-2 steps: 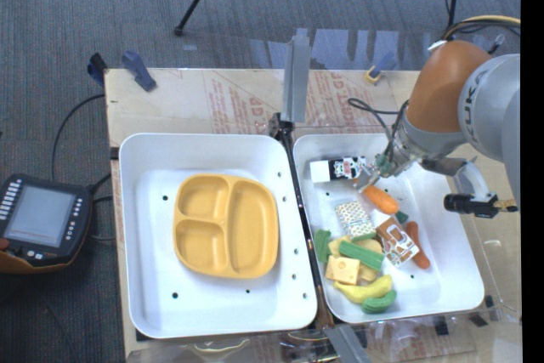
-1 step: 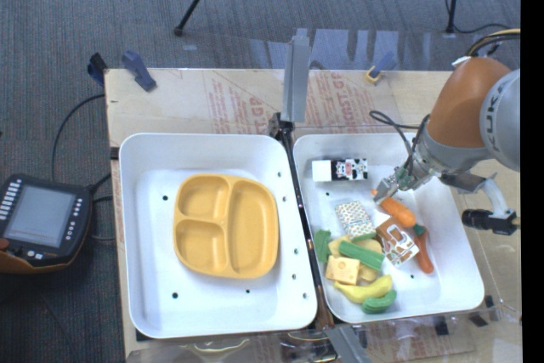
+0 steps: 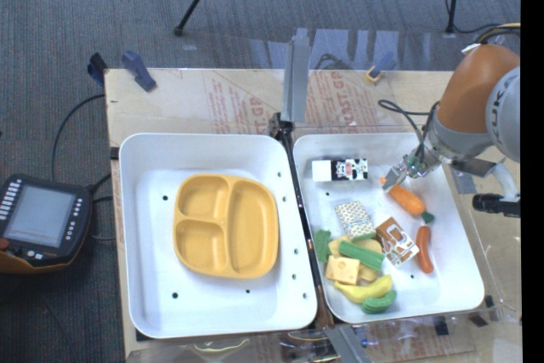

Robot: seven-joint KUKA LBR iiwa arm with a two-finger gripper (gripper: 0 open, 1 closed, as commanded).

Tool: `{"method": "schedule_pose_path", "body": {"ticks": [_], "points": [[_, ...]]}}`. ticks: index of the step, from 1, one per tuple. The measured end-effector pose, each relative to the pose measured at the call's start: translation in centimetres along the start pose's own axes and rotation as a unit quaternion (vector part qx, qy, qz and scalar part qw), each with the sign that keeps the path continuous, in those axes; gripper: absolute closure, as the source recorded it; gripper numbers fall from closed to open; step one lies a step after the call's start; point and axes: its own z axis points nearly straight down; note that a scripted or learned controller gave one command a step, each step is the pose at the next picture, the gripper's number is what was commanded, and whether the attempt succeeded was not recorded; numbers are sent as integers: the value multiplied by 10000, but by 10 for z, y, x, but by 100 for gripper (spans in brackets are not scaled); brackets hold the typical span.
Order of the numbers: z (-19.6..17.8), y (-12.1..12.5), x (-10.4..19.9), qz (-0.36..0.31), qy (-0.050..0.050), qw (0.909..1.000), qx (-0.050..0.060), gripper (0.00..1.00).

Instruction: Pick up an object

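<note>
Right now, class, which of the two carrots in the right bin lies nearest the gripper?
The upper carrot, lying just below the gripper near the bin's top right. The other carrot lies lower, beside the small patterned box, farther away.

- The arm (image 3: 501, 110) is a thick, rounded grey body.
- A broad orange band (image 3: 473, 89) wraps the section above the wrist, smooth and bulging like a dome.
- Dark letters sit on the grey shell at the far right, cut off by the edge.
- Below the band the wrist narrows into a grey collar.
- A thin black cable (image 3: 406, 116) loops out beside the wrist.
- The gripper (image 3: 408, 171) is small, grey and metallic, too fine to make out in detail.
</note>
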Motion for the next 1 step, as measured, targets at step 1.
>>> {"method": "schedule_pose_path", "body": {"ticks": [1], "points": [[-160, -9, 34, 1165, -23, 9932, -24, 100]]}}
